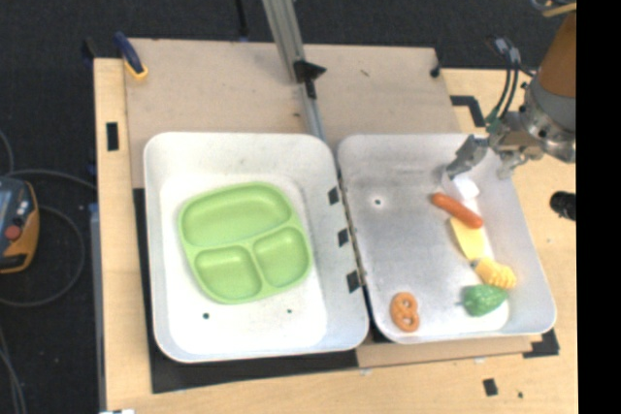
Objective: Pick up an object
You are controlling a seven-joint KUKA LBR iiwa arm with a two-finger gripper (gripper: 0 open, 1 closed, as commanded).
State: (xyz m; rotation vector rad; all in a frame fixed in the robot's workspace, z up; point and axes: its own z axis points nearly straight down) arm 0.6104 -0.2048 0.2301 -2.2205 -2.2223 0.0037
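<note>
- The orange carrot (457, 209) lay in the right bin (388, 238), its long axis running from about ten o'clock to four o'clock, with the thinner end seeming to point up and left.
- Just below it, touching or nearly so, a pale yellow piece (468, 238) ran on along much the same slant, ending toward five o'clock in a ribbed yellow corn-like bit (496, 275).
- A green leafy toy (482, 300) sat at the bin's five o'clock corner, close under the corn.
- An orange pretzel-shaped piece (406, 310) lay apart from these, near the bin's six o'clock edge.
- The left bin (165, 325) held a green divided tray (245, 240).
- The arm (555, 82) came in from three o'clock, wrist bent down over the right bin's upper right part.
- The gripper (464, 177) hung just above the carrot's upper end, at about twelve o'clock from it; the view was too blurred there for me to tell how the claw stood, and nothing could be made out in it.
</note>
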